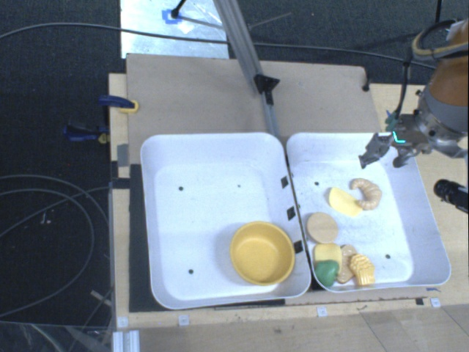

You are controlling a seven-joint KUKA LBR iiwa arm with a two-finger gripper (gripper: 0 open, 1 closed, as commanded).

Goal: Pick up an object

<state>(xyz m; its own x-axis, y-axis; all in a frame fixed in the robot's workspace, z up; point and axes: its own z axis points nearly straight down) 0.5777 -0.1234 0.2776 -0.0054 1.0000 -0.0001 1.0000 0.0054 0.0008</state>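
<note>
The right bin (418,218) holds several small items. A beige curled pastry (367,192) lies beside a yellow wedge (342,202), with a tan disc (322,227) below them. At the bin's front edge sit a yellow piece (327,253), a green piece (326,272) and a ridged yellow piece (362,269). My gripper (386,155) hangs over the bin's far right part, above and right of the pastry. Its fingers stand open with nothing between them.
A yellow bowl (261,251) sits at the front right of the left bin (190,174). A slanted metal pole (245,46) crosses the bench behind the bins. Blue and yellow clamps (110,116) grip the bench's left edge.
</note>
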